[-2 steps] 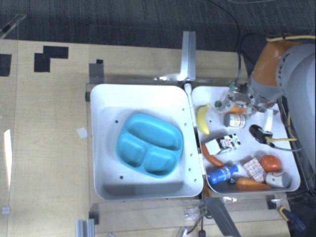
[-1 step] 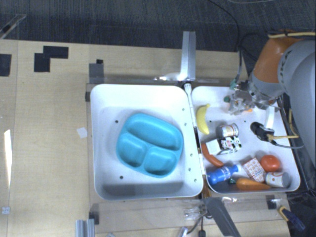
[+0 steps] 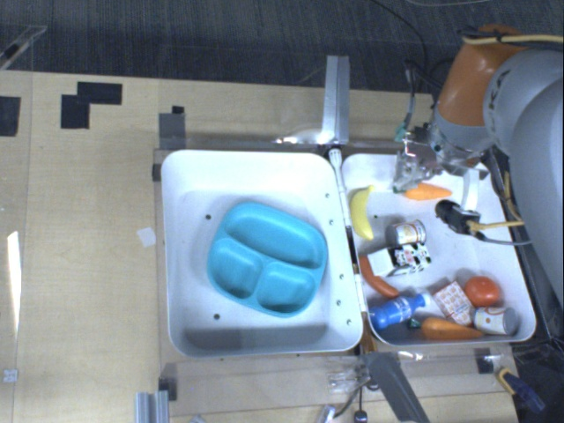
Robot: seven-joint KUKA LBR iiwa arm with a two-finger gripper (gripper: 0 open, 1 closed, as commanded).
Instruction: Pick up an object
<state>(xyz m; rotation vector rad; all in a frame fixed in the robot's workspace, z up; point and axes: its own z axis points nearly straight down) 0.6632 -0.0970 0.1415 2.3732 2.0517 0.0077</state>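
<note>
My gripper [image 3: 409, 173] hangs over the far end of the right bin [image 3: 515, 267], close to its back wall. A small orange carrot [image 3: 426, 192] lies just under and to the right of it, touching or nearly touching the gripper's tip. A yellow banana [image 3: 361, 211] lies to the left of the gripper, along the bin's left wall. In front of the gripper stands a silver can [image 3: 407, 233], with a small patterned toy [image 3: 412, 256] beside it.
The near end of the right bin holds a red sausage [image 3: 379, 282], a blue bottle [image 3: 398, 310], a second carrot [image 3: 449, 329], a snack packet [image 3: 452, 300], a tomato [image 3: 483, 290] and a white cup [image 3: 494, 322]. A blue divided tray [image 3: 266, 258] lies in the left bin [image 3: 189, 196].
</note>
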